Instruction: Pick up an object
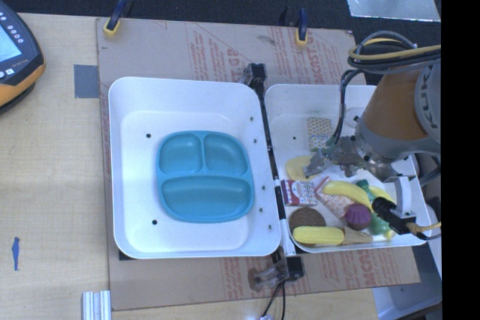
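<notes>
One arm, one gripper point(321, 161), sitting low over the right bin point(289, 103) near its middle-left. Fingers look slightly spread with nothing between them, but they're small and dark against clutter, so low confidence.

Nearest candidate: a pale yellow piece point(298, 168) just beside the fingertips, on their left and slightly toward the camera. Shape unclear, no obvious long axis.

Other options, all in the same bin's near half:
- 1 banana point(347, 192), long axis running diagonally from upper-left to lower-right, just below the wrist
- 1 corn cob point(319, 236), long axis along the near wall
- 1 purple round fruit point(358, 216), between banana and corn
- 1 brown round item point(307, 218), touching the corn
- 1 red-and-white packet point(301, 192)
- 1 patterned card point(318, 127) toward the far wall

Left bin point(120, 161) holds 1 blue divided plate point(204, 176), well apart from the gripper.

My call: short shift left gets the yellow piece; banana needs a wrist turn across its axis.
</notes>
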